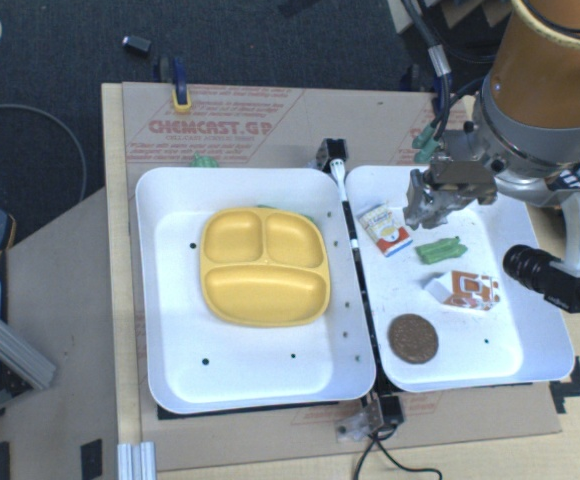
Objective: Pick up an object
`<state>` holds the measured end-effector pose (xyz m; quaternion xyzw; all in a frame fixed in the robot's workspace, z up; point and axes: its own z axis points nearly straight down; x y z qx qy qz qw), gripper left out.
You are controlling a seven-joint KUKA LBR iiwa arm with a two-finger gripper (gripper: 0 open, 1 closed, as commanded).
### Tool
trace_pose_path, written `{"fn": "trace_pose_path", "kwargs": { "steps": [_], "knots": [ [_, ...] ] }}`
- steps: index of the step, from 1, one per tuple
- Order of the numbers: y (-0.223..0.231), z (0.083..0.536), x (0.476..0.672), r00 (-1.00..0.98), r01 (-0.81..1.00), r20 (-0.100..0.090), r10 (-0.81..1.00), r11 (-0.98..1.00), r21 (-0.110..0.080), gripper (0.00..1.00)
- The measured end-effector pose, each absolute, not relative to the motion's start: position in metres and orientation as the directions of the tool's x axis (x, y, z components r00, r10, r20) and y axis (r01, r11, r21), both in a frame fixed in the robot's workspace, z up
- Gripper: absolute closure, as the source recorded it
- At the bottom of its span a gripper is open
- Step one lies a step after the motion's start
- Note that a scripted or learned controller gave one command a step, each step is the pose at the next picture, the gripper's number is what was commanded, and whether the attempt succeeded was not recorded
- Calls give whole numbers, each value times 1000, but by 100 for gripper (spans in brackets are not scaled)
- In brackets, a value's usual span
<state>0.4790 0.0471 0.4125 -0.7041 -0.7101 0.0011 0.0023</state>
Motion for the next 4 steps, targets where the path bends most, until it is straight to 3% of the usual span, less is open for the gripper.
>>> {"fn": "trace_pose_path", "kwargs": {
  "steps": [1, 2, 3, 4],
  "knots": [
    [65, 460, 480, -3, 1000, 1, 1000, 3, 7, 100],
    [113, 373, 478, -5, 1000, -1, 1000, 5, -10, 100],
    [188, 422, 479, -9, 1000, 5, 1000, 9, 6, 100],
    [122, 392, 479, 7, 1000, -2, 1000, -7, -5, 100]
  ]
}}
